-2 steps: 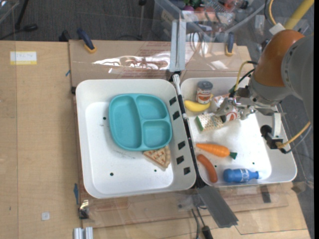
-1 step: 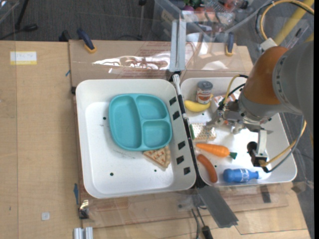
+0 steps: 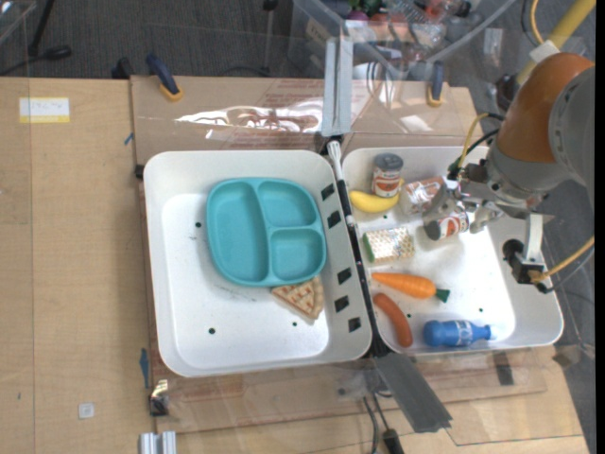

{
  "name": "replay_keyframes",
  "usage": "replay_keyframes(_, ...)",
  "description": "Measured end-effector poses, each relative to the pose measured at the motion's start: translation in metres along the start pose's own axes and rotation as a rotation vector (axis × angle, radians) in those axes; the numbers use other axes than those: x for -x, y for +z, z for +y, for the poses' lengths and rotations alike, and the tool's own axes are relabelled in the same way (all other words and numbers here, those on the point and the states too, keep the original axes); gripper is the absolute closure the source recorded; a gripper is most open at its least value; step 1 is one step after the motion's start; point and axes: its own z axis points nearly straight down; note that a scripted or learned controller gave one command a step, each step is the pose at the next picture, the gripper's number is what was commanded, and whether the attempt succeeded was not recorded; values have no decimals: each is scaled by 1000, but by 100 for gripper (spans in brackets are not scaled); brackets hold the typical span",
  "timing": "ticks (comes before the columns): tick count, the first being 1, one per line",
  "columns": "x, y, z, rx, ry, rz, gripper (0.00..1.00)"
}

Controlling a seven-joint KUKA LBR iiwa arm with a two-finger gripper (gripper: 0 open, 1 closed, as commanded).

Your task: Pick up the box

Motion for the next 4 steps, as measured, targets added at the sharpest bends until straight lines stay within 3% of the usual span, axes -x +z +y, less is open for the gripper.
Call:
replay_keyframes(1,-48,31,-18,7,-4,-1,0)
replay_keyframes(2,27,30,-83,11,1,-1,0)
replay_keyframes(3,-40,30,-25,11,-252,-1,0)
replay_keyframes(4,-48,35,21,-78,-274,-1,0)
